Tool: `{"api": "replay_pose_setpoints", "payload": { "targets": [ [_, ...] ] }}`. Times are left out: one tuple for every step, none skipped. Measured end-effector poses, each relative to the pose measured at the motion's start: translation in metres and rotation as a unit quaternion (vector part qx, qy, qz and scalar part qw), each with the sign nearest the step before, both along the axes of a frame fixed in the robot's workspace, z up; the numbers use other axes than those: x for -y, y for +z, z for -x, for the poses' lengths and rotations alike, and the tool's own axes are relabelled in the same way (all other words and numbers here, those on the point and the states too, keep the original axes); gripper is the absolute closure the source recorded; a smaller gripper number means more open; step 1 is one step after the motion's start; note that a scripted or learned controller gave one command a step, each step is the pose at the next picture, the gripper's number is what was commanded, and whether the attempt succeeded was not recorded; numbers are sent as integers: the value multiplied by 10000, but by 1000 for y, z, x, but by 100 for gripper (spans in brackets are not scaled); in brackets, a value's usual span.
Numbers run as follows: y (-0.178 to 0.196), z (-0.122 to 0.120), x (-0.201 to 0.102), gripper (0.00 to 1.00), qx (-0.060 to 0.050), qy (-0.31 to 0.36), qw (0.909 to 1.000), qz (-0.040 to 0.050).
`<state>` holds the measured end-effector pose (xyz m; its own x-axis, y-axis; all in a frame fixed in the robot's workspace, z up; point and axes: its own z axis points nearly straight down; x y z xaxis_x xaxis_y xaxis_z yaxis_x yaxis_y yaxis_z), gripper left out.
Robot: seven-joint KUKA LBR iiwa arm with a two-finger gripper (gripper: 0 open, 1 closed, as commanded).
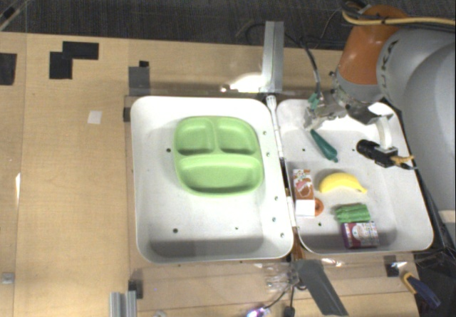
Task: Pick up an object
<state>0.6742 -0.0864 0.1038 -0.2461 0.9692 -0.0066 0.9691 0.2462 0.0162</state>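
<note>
End effector (322, 107) sits low over the far end of the right bin (422, 236); whether it is apart or together, cannot tell; nothing seen held. Step judged: approach. Green-handled tool (324, 145) lies just nearside of it; banana (342, 182) farther nearside. Next move calls for centring over the tool and descending.

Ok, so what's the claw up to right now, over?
Claw at far end of right bin, no catch visible. Green-handled tool lying just beside it. Banana further off; nothing in the way.
</note>
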Motion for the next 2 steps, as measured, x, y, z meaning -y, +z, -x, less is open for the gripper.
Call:
{"api": "replay_pose_setpoints", "payload": {
  "targets": [
    [0,0,-1,0,-10,5,10000,-6],
    [84,4,-6,0,-43,471,9989,-1]
  ]
}}
